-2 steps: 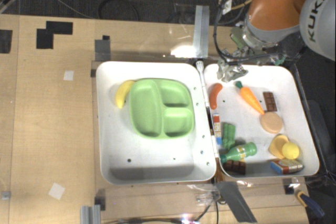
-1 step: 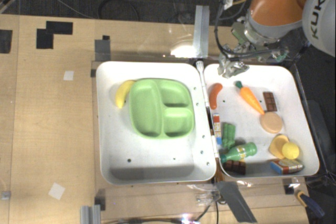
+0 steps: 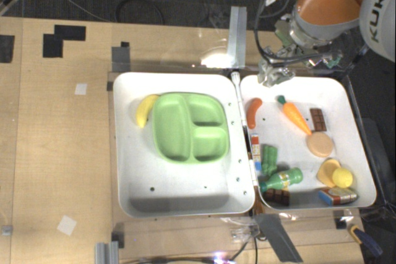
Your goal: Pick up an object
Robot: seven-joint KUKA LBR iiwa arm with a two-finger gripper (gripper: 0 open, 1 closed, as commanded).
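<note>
Your gripper (image 3: 275,74) hung over the far left corner of the right white bin (image 3: 354,109); I cannot tell its state. The orange plastic sausage (image 3: 253,112) lay just nearer, beside the left wall, long axis running far-to-near.

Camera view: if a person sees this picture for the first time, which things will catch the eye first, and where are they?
The big green divided tray in the left bin stands out first, with a yellow banana touching its left edge. Next comes the orange-banded arm at the top right, its gripper over the far left corner of the right bin. That bin is crowded with toy food, such as a carrot and a green bottle.
</note>
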